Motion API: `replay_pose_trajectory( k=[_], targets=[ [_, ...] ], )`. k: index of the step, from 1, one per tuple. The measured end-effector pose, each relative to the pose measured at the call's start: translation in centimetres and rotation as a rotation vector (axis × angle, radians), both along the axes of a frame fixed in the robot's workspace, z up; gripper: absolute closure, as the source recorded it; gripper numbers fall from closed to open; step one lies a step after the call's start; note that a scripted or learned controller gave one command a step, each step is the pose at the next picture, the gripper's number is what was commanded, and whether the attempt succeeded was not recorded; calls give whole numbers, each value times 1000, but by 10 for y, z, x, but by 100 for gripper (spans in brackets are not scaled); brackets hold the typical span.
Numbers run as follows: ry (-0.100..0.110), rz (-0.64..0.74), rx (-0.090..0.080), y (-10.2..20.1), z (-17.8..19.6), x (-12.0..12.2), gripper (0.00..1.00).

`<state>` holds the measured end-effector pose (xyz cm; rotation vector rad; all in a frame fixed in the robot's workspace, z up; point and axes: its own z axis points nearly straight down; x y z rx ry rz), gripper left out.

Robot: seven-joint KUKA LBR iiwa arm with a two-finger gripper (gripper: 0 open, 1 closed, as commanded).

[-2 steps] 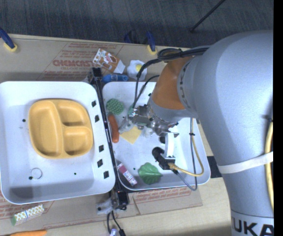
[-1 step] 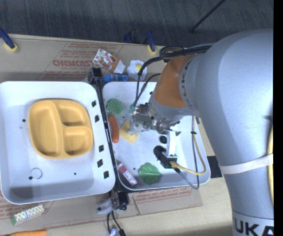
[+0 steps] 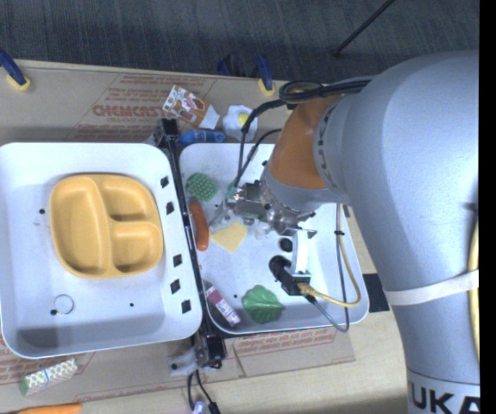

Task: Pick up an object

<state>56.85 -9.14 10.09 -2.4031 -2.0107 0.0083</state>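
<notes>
Hovering: gripper (image 3: 246, 203) low over the right bin (image 3: 351, 304), the wrist hardware covering the fingertips.
Target (judged): yellow cheese-like wedge (image 3: 230, 236), the item lying closest under the tool; the task names no particular object.
Wedge, position: just below and a little left of the tool tip, flat on the bin floor, its upper corner tucked against the tool body; whether they touch cannot be told.
Wedge, handling (judged): looks like a light, stiff plastic toy, smooth-faced and thin; likely to slide or tip if pinched on the sloped faces. Best taken across its two straight edges near the thick end.
Jaws: cannot tell whether they are apart or together; nothing is visibly held.
Orange sausage-like piece (image 3: 199, 223): left of the tool, just beside the wedge, lying along the bin's left wall. Rounded and probably slick, a poorer grasp.
Green ribbed disc (image 3: 201, 185): up and left of the tool, near the wall.
Green leaf-shaped piece (image 3: 262, 304): well below the tool, near the bin's lower edge; looks soft or thin.
Small red-and-white packet (image 3: 222, 307): below and left, beside the leaf piece.
Black fitting with yellow cable (image 3: 287, 274): below and right of the tool, part of the rig.
Left bin (image 3: 15, 257): well to the left, holding a yellow divided tray (image 3: 105, 225).
</notes>
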Motion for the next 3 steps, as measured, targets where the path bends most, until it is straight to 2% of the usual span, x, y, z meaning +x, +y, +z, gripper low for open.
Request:
replay_pose_trajectory(
  k=[1,2,3],
  targets=[
    [-5,-296,-4,-6,-10,5,0],
    [-5,-268,-3,-7,-9,68,0],
    [-4,-134,-2,-8,25,-28,0]
  ],
)
